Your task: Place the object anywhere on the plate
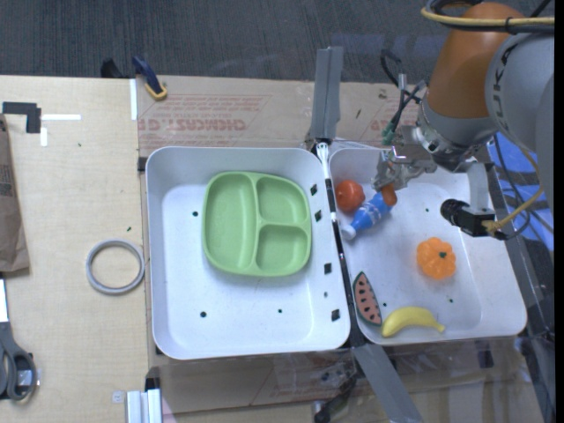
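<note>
Camera view: slanted, two bins.
Plate: green sectioned plastic plate, left bin.
Gripper: two-finger gripper low in right bin, finger state unclear.
Object: blue-and-white bottle just below gripper, beside red tomato.

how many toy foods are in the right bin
4 in the right bin: tomato at its left wall, orange pumpkin mid-bin, watermelon slice and banana near the front. The arm may hide more.
</note>
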Controlling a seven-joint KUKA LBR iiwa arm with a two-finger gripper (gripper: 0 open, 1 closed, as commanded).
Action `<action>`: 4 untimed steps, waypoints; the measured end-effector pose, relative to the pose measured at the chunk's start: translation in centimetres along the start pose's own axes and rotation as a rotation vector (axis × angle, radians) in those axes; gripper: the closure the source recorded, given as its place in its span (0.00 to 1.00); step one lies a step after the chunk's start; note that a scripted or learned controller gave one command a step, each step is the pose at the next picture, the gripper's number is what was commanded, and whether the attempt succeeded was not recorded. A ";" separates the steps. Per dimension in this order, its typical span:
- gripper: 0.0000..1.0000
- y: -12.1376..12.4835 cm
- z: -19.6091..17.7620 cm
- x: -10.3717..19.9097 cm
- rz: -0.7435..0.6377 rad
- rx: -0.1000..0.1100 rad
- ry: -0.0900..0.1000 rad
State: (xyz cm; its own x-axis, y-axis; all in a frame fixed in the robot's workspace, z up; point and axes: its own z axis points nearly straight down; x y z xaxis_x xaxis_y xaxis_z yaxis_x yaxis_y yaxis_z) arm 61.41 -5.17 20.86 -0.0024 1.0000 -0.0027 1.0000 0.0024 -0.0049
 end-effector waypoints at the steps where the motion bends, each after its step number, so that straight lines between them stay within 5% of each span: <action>1: 1.00 4.4 1.0 8.8 0.001 0.000 0.001; 2: 1.00 -0.5 1.9 14.1 0.002 0.001 0.000; 3: 0.00 -0.5 1.9 14.0 0.003 0.001 0.000; 4: 1.00 -0.5 1.3 13.9 0.002 0.006 -0.002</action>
State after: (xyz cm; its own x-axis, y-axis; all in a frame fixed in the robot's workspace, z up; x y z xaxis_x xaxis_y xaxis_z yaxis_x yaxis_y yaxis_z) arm 60.87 8.69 19.55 -0.0001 1.0000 -0.0052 0.9999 0.0000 -0.0108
